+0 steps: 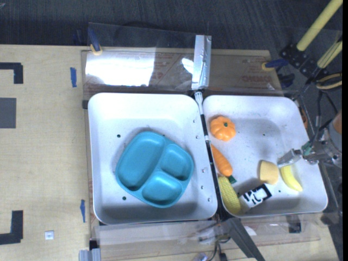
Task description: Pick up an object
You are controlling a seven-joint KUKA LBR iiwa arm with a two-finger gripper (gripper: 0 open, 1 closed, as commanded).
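Two white bins; our candidates sit in the right-hand shallow white bin (255, 110). We can't tell the gripper (296, 157) opening; it's just beside the pale yellow foam wedge (268, 172) and small yellow banana (291, 178). Risk: clipping both, lifting neither.

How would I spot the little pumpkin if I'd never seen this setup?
Look in the right bin, at its upper left corner beside the divider. The pumpkin sits just above the carrot; it is the one round, ribbed orange thing, while the carrot is long and thin.
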